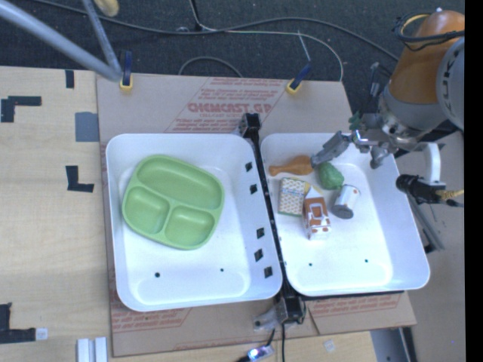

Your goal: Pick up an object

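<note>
you see the fingers (329, 154) hang spread and empty at eleven o'clock of the green lump (330, 176), beside the orange piece (293, 166), probably lining up a grasp.

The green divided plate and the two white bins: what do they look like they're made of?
Green divided plate: probably plastic, matte, one even colour with soft moulded ridges between its compartments. Left white bin and right white bin: likely smooth plastic, slightly glossy, with rounded moulded rims.
</note>
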You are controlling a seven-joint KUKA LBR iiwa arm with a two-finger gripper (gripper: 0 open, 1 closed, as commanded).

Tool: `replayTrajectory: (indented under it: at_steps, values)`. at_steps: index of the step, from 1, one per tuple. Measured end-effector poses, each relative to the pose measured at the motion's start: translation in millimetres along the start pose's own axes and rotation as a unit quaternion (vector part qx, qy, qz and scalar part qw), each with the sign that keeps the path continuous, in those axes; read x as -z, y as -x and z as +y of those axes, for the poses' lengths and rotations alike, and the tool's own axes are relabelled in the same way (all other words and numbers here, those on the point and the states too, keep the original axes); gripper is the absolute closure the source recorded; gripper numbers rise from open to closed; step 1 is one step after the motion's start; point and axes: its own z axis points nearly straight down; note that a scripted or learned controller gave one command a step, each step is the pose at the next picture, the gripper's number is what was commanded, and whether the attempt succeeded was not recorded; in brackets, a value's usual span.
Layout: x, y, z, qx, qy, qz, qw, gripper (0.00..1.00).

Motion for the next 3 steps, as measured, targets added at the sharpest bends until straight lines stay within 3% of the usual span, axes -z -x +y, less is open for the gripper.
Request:
replayTrajectory:
  at_steps: [1,3]
  values:
    - [7,0,2,0.002,0.005,-0.001,1.0,0.0]
    - [-122,-15,10,0.002,0.003,-0.001,1.0,0.0]
